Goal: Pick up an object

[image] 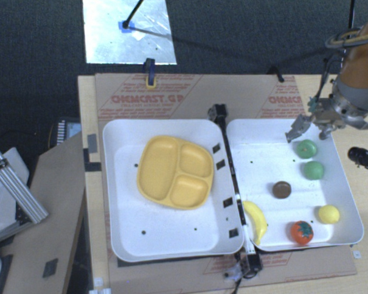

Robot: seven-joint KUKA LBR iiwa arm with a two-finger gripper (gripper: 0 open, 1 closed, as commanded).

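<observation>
On the counter [187, 91], two shallow white bins sit side by side. Nearest the counter's front edge, in the right bin [352, 227], a red-orange tomato-like ball [301, 231] lies by the front wall, a yellow banana [256, 220] rests in the front left corner against the divider, and a yellow lemon-like fruit [328, 214] sits close to the right wall. Farther back lie a brown round piece [281, 189] near the bin's middle, then two green round fruits, one [313, 169] just in front of the other [306, 149]. The left bin [122, 195] holds a yellow sectioned plate [175, 172] at its centre. At the right bin's far corner the grey hand [310, 128] hangs above the farther green fruit, fingers spread apart, holding nothing.
</observation>
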